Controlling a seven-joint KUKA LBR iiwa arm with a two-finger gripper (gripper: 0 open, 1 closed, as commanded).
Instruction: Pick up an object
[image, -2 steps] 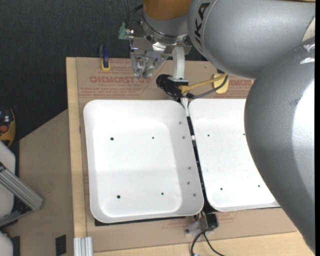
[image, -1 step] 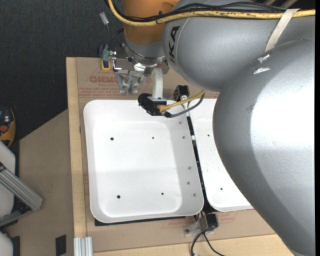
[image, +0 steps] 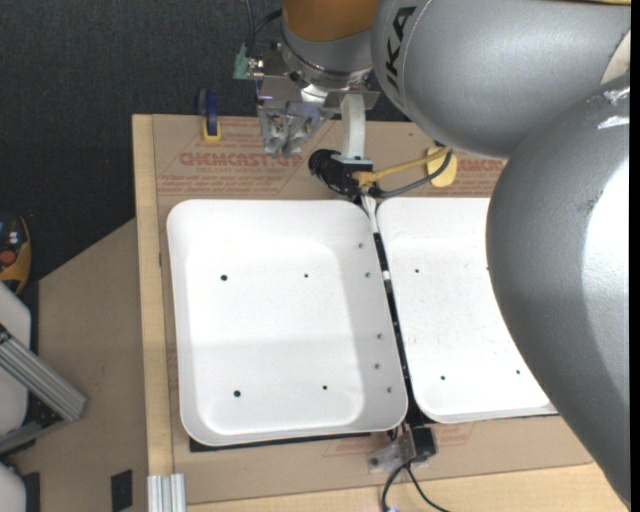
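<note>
Hand (image: 284, 132) hovers past the left bin's (image: 270, 330) far rim; can't tell if it's open or closed.
Fix a target first, then descend straight, well off the bin wall.

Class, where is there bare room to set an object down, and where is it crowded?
The left bin is bare across its floor, rim to rim. The right bin has a bare strip between the shared rim and the arm above it. Crowded: the bench's back edge, under the tool.
</note>
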